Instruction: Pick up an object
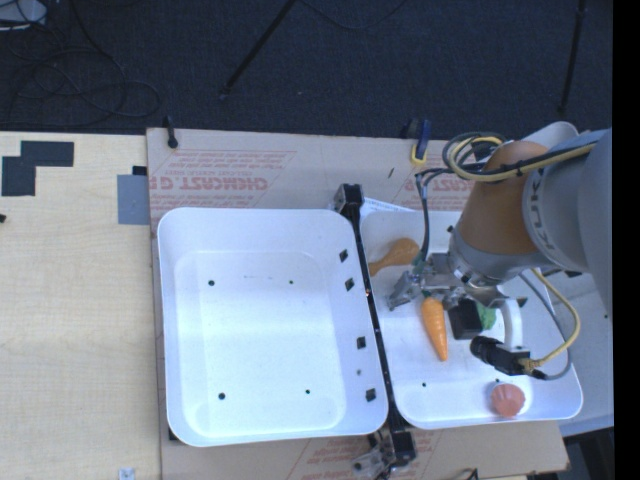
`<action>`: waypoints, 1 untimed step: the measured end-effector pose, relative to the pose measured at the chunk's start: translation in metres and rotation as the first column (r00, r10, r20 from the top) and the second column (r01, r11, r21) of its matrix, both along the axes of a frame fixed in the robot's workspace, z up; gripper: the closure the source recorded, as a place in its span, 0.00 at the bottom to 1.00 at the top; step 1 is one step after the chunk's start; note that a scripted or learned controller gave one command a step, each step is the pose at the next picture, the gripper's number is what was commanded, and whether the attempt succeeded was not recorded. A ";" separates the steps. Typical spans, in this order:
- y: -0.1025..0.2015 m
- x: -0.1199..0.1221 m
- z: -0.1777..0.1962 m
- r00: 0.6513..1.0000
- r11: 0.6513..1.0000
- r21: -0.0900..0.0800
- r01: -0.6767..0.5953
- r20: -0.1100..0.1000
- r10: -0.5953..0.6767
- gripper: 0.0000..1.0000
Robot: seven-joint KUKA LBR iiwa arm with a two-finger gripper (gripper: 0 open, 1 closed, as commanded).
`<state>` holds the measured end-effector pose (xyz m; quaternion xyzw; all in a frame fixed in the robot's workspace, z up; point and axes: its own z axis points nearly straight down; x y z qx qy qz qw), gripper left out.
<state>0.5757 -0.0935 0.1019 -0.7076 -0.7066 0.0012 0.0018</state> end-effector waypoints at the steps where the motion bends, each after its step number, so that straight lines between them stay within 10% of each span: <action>1: 0.010 -0.073 -0.015 1.000 1.000 0.002 0.000 -0.007 0.000 0.00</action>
